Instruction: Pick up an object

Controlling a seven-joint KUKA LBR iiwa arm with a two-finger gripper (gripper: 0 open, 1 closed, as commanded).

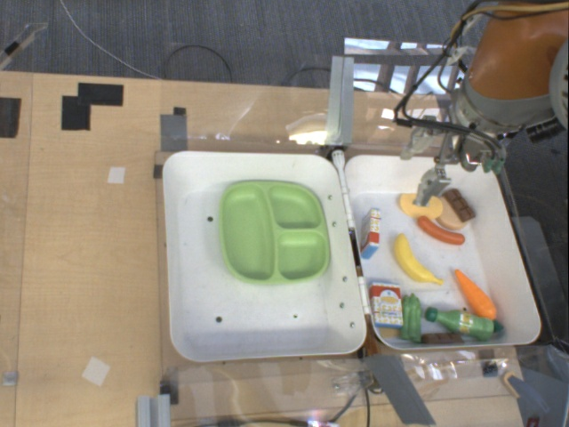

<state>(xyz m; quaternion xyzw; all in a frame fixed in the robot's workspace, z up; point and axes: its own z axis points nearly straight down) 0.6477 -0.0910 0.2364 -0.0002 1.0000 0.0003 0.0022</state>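
Crowded right bin, roomier left bin
Toys pack the right bin (524, 278); the left bin (191, 318) offers bare floor around the green divided plate (272, 231).

— What sat in the left bin (191, 327)?

— A divided plate (273, 231), near the middle. The right bin (520, 278) lay just beside it, and the gripper (433, 188) hung over that bin's far part, above a flat piece (411, 205).

— And the rest?

— A bar (459, 205) lay right of the flat piece, a sausage (441, 230) just before both. A small carton (371, 232) lay by the left wall, a banana (415, 261) right of it, a carrot (476, 294) further right. Along the near wall: a box (385, 305), then a bottle (462, 322).
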